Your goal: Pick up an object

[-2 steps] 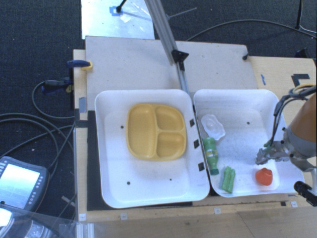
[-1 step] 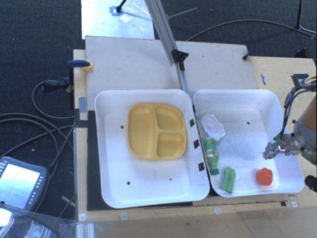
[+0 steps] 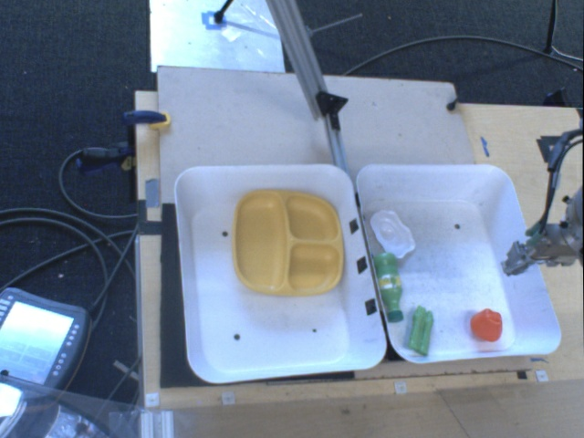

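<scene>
1. Bench [image 3: 274, 117]: pale board top, bearing two shallow white bins side by side. Dark carpet around it, loose cables, and a handheld control pendant [image 3: 36, 336] at lower left. A grey pole [image 3: 297, 44] slants down to the seam between the bins.
2. Left bin [image 3: 205, 336]: holds only a yellow divided tray [image 3: 287, 242], lying flat, three compartments. Judged stiff plastic, light, but broad and low; only its rim offers a hold, so a poor first choice.
3. Right bin [image 3: 511, 199]: smooth white floor, likely slick. It holds four small things, three along the left wall and one at lower right.
4. Clear crumpled plastic piece [image 3: 392, 233], upper left of the right bin. Probably thin, flimsy, hard to pinch.
5. Green bottle [image 3: 390, 286], lying just below it, near the wall. Round body, likely to roll; take across the middle.
6. Small green object [image 3: 420, 329], lying apart from the bottle. Narrow, light by the look, a fair hold across its width.
7. Orange-red object [image 3: 486, 325], lower right, well apart from the rest and with room all round. Compact; judged the easiest target.
8. Gripper [image 3: 520, 258]: at the right bin's right rim, above and right of the orange-red object. Cannot tell whether it is apart or together; nothing visibly held.
</scene>
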Robot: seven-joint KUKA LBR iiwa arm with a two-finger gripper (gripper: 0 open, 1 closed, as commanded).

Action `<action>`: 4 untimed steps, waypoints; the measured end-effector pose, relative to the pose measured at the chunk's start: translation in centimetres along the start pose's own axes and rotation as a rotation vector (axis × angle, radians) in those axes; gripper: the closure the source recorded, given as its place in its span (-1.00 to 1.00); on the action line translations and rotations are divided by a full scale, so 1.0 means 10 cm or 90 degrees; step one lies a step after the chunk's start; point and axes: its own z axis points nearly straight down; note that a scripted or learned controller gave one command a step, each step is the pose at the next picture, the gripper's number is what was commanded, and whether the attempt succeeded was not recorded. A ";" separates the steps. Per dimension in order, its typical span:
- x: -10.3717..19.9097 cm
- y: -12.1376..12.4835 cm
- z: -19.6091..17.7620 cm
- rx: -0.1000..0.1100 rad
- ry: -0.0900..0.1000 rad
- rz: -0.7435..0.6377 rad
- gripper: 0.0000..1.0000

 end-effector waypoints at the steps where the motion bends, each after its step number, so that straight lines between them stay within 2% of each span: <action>1: 0.00 0.02 -0.23 0.002 0.001 0.000 1.00; 2: 0.51 0.12 -0.15 0.004 0.003 -0.003 1.00; 4: 1.64 0.33 -0.29 0.004 0.004 -0.004 1.00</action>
